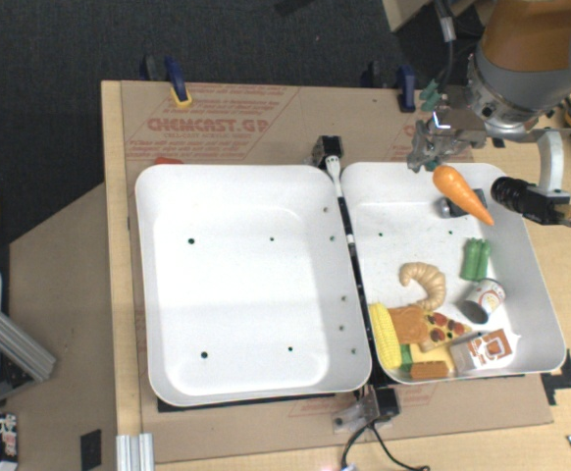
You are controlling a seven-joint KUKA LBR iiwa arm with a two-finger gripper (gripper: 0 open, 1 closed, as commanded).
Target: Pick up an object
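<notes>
An orange carrot (462, 192) hangs tilted over the back of the right bin (541, 292), its thick end up between the fingers of my gripper (435, 161). The gripper is shut on that end, at the bin's far rim. A dark shadow lies on the bin floor just under the carrot, so it is off the floor. Lower in the same bin lie a tan croissant (424, 282), a green piece (476, 260), a small can (484, 297), a yellow corn cob (385, 336) and several small toy foods (442, 340).
The left bin (168, 292) sits beside the right one, with a black clip (327, 151) at the back of the seam between them. Blue clamps (179, 83) (406, 87) hold the brown board's far edge. A black fitting (523, 196) juts in at the right bin's edge.
</notes>
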